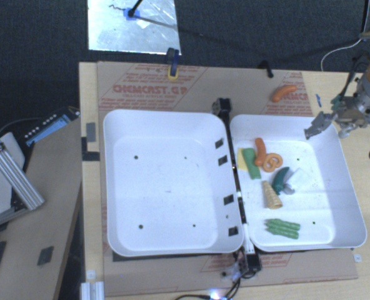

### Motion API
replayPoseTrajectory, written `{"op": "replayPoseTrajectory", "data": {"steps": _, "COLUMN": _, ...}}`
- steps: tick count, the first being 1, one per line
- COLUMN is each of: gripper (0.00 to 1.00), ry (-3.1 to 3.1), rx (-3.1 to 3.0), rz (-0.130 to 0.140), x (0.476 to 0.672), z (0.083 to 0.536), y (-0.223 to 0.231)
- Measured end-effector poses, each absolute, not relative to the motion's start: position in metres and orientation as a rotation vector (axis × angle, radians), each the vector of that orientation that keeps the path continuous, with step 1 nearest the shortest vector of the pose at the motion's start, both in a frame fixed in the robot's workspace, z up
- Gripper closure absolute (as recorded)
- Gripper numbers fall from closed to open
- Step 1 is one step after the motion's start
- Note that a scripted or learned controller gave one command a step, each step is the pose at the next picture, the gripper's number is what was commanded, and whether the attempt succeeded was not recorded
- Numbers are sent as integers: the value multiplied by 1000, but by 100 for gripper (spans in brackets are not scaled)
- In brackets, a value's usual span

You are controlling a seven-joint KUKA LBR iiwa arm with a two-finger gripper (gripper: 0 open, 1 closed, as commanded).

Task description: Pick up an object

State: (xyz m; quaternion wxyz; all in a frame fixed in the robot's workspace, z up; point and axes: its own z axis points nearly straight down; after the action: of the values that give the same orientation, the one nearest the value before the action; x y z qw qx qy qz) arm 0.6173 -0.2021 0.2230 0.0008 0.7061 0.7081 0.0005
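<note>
The right bin (344, 192) holds several small items: an orange carrot (260, 147), an orange ring (273, 162), a green block (249, 164), a teal piece (280, 176), a beige cone (271, 195) and a green bean pod (282, 228). My gripper (330, 127) hangs over the bin's far right corner, above and to the right of these items. Its two fingers are spread apart with nothing between them; one finger (315, 126) points down toward the bin's back wall.
The left bin (166, 180) lies beside the right one, with black clips (225, 161) along the shared rim. An orange sausage-shaped toy (284, 93) lies on the cardboard behind the right bin. A yellow and blue clamp (172, 64) sits at the cardboard's back edge.
</note>
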Motion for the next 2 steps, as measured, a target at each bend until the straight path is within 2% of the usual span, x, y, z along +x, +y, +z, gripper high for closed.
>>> {"op": "replayPoseTrajectory", "data": {"steps": 1, "gripper": 0, "ry": 2238, "rx": 2217, "rz": -2, "x": 625, "z": 99, "y": -134}}
{"op": "replayPoseTrajectory", "data": {"steps": 2, "gripper": 0, "ry": 2228, "rx": 2227, "rz": -7, "x": 539, "z": 82, "y": -120}}
